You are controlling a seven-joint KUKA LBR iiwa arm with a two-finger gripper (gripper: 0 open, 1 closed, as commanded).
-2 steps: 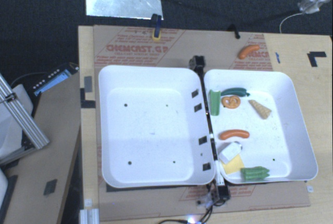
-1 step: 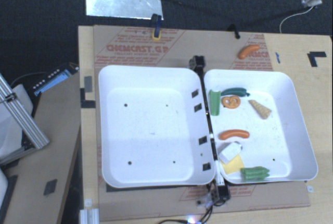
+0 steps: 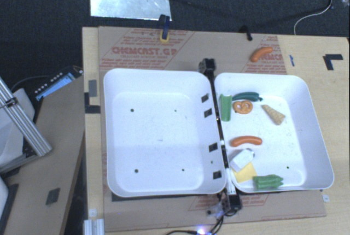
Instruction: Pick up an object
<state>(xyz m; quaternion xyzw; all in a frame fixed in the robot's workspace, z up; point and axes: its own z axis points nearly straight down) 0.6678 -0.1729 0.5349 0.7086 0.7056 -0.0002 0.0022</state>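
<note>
Right bin (image 3: 314, 119) crowded — sausage (image 3: 246, 141), pretzel (image 3: 243, 107), green pepper (image 3: 267, 181), yellow wedge (image 3: 245, 172) close together — pincer state unclear.

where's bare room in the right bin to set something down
Free: the right bin's right half, between the cone and the far wall, down to the green pepper. Crowded: its left strip by the divider, where pretzel, sausage and cheese sit.

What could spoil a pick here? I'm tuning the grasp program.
The white block lies on the yellow wedge, so one may drag the other. The green stick hugs the right bin's left wall, leaving little room. One sausage lies outside on the cardboard.
</note>
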